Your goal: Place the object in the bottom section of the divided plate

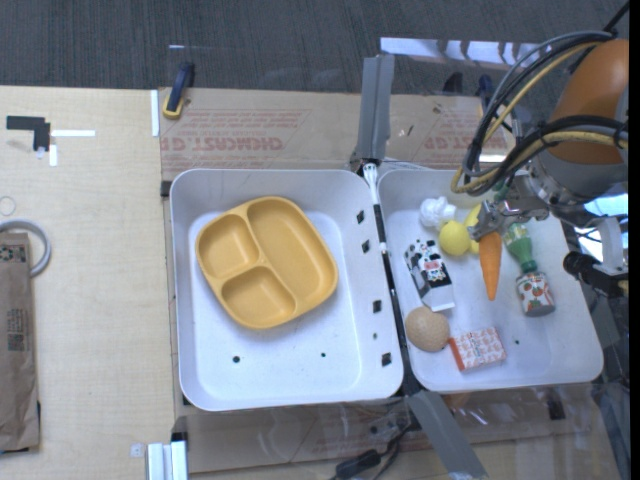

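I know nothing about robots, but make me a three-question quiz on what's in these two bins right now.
1. True or false: the yellow divided plate lies in the left bin.
2. Which lies nearest the front edge of the right bin? A) carrot B) red-and-white packet C) lemon
3. Fill in: the gripper hovers over the ___ bin.

Key: 1 true; 2 B; 3 right.

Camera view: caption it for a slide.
Grey arm's end effector over right white bin's toys; yellow divided plastic plate waits in left bin.
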Available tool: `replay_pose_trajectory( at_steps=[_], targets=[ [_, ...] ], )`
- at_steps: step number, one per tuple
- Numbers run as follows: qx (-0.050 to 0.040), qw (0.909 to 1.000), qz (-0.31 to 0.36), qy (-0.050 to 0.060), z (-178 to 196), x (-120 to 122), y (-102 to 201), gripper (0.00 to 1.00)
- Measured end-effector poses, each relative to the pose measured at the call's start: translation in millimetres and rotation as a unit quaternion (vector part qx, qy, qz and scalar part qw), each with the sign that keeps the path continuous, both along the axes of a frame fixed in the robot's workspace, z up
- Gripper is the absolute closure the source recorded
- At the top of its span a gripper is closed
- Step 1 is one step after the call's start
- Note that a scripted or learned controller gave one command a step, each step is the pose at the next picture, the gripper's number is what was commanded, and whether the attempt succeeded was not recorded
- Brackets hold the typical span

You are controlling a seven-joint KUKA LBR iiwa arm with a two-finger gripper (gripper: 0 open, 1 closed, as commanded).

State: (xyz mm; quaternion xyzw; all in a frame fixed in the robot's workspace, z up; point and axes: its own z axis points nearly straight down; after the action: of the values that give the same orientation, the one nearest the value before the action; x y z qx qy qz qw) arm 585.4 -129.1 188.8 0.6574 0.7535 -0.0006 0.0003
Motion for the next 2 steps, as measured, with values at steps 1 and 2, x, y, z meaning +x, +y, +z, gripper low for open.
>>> replay_pose_trajectory(
  at_steps=[1,2],
  targets=[
    [-0.0002,0.996,0.09,0.0,2.2,9.3,52.7,1.0],
    [0.0001,0.9756,0.219,0.001,14.4,-12.6,116.4,1.0]
  ],
)
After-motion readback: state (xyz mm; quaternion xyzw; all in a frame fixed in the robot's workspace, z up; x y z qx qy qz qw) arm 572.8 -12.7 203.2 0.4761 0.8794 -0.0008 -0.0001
